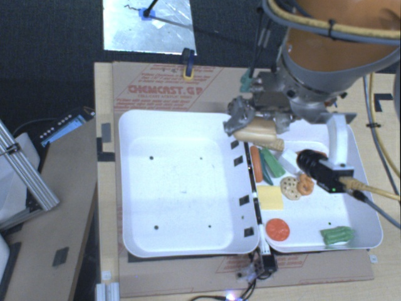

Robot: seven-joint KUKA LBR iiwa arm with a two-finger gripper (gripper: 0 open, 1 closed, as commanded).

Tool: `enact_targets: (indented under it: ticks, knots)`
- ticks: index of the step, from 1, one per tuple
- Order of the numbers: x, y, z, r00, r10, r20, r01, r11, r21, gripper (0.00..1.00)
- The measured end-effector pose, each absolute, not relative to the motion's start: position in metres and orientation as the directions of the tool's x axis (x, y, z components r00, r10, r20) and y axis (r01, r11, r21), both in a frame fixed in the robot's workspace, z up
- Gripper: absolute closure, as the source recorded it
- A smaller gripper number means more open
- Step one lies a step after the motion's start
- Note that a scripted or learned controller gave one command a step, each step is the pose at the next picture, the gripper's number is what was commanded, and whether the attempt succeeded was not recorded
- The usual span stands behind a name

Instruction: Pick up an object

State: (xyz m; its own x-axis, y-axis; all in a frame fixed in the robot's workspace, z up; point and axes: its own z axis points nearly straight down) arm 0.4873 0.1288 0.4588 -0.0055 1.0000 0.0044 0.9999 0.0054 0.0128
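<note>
My gripper [245, 119] hangs over the top left corner of the right bin [363, 221], by the divider between the two bins. A tan bread roll [260, 132] sits between its grey fingers, lying slantwise and raised above the toys beneath. Below it in the right bin lie an orange carrot stick [255, 163], a green bean pod [271, 163], a yellow cheese square [270, 197], a round cookie [289, 185], a small orange pretzel [305, 184], a red tomato [277, 229] and a green lump [336, 235].
The left bin [182, 187] lies beside the right one. A black device with a yellow cable [321, 171] and a white piece [338, 140] reach over the right bin. The arm's orange band [344, 17] looms above its back edge.
</note>
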Motion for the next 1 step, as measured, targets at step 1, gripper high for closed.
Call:
enact_targets:
  ticks: [1]
  knots:
    - [0.4864, 0.1479, 0.4485, -0.006, 1.0, 0.001, 1.0, 0.006, 0.001, 1.0]
